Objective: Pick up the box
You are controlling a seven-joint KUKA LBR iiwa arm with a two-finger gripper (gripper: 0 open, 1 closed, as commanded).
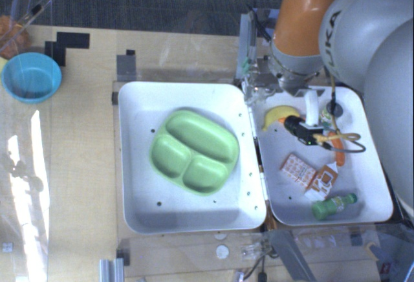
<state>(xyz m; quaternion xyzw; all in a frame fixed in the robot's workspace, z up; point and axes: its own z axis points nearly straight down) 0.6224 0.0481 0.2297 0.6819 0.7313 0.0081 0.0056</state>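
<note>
The box [301, 171] lies flat in the lower middle of the right bin [378, 200], near a green bottle [333, 206], scissors [326, 138] and a yellow banana [278, 116]. The left bin [136, 209] holds a green divided tray [194, 151]. The gripper [259, 86] sits at the right bin's upper left corner.

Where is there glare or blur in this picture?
Camera view: bright glare streaks lie on the bench at left; the grey arm at right looks soft and blurred; the box is small, its print unreadable; the green tray is evenly lit.

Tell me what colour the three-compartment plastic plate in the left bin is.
Light green plate, seen in the camera view.
</note>
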